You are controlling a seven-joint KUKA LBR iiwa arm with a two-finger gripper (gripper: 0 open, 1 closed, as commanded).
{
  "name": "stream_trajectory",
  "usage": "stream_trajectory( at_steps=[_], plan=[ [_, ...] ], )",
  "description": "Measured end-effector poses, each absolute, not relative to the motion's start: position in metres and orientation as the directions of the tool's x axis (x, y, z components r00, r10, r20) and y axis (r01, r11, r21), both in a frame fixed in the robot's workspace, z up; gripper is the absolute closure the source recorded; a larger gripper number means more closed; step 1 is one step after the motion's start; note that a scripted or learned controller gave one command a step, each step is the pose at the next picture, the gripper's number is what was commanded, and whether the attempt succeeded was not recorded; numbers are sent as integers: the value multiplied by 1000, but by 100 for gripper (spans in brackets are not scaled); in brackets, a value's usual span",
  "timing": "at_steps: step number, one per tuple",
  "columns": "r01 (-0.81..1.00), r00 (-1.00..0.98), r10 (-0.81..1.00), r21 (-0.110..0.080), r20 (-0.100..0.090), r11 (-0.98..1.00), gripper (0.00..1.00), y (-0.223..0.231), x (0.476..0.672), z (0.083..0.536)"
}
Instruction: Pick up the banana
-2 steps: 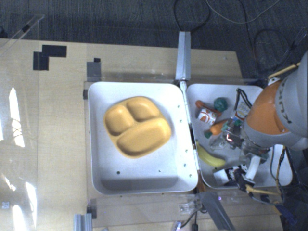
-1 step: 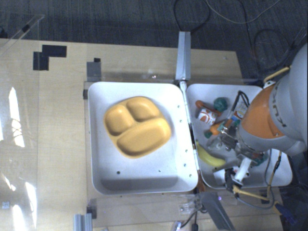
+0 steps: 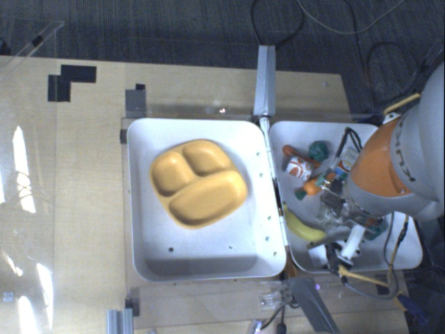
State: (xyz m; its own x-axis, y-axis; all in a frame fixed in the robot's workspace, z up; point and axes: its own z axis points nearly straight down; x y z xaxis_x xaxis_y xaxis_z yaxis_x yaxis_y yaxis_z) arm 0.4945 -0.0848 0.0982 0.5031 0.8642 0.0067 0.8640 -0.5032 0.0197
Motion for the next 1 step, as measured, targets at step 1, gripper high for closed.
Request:
stream_trajectory(
  at_steps=[1],
  plan=[
    [844, 537, 844, 1, 0, -537, 100, -72, 488, 183]
  ],
)
